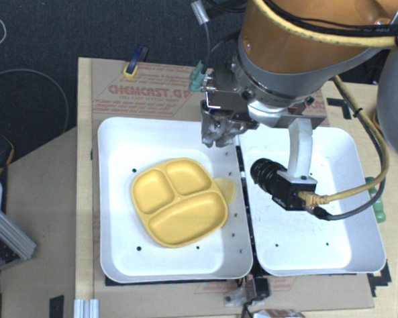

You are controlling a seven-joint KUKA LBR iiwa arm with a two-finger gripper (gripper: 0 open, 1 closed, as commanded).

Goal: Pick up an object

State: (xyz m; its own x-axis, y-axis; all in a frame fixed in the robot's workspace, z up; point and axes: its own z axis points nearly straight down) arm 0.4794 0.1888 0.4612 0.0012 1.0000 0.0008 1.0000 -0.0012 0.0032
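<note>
Below the gripper [218, 137], a yellow divided tray [178, 202] is lying in the left bin [110, 183]. Whether the gripper is gripping anything cannot be told.

We see a yellow divided tray [178, 202], plain and glossy, lying in the left white bin [113, 183], whose floor carries a few small black dots. The right white bin [342, 244] has the same dark specks. Beneath both, the desk [95, 101] is pale tan board printed with faded red lettering. The arm [307, 34] shows an orange-brown band over grey metal, and the tool [221, 133] is dull silver-grey. A black cylinder [277, 182] hangs from a white bracket, with a yellow cable [348, 191] running off it. The surrounding floor [59, 19] is dark charcoal.
</note>
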